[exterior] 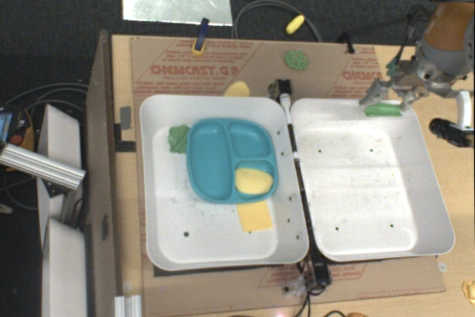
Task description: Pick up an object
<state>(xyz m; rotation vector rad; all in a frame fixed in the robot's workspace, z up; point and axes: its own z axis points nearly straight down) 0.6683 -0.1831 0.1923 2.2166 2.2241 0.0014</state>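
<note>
Fingers point(375, 94) of the gripper point(387, 96) stood spread above the far rim of the right bin point(371, 182), a green object point(383, 110) lying just beneath them on that rim (gripped or merely under them, I could not tell). Well off to the gripper's left, in the left bin point(159, 182), sat a blue tray point(219, 159) holding a yellow piece point(253, 180), with a yellow slab point(255, 217) and a green leaf point(178, 138) touching the tray's edges.
</note>
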